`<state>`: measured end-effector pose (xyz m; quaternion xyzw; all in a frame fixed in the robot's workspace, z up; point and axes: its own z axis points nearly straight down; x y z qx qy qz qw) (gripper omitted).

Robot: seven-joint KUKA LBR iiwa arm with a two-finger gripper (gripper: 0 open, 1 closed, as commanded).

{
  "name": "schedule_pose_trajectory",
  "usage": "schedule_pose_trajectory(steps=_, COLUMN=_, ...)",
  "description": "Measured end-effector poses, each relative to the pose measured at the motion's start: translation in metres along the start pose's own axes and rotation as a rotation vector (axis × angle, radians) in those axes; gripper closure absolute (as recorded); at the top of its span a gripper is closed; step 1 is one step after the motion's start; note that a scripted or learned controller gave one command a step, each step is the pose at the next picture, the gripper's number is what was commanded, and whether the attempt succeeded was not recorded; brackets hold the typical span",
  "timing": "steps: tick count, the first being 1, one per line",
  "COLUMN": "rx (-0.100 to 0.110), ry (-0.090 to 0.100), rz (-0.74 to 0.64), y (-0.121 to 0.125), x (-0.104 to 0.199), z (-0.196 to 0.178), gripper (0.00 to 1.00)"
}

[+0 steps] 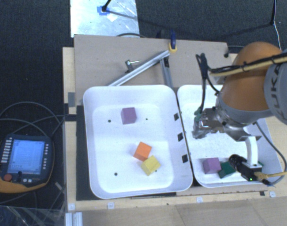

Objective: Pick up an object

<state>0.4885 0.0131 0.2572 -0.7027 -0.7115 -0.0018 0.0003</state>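
My gripper (pixel 198 128) hangs over the left part of the right bin (pixel 190 98), near the wall between the bins. Nothing shows between its fingers. Below it, toward the bin's front, lie a purple cube (pixel 211 165) and a dark green block (pixel 226 169) touching each other. In the left bin (pixel 94 102) sit a purple cube (pixel 128 115) near the back, an orange cube (pixel 142 150) in the middle, and a yellow cube (pixel 151 165) just in front of the orange one, touching it.
The arm's grey and orange body covers the right bin's back right part. A metal bar (pixel 141 67) lies across the cardboard behind the bins. A teach pendant (pixel 23 161) rests on the floor at the left. Black cables run along the arm.
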Motion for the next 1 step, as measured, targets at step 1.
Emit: schedule_pose_trajectory(steps=1, rx=0.000, ry=0.000, rz=0.001, y=0.0071, x=0.0496, z=-0.0014, gripper=1.00)
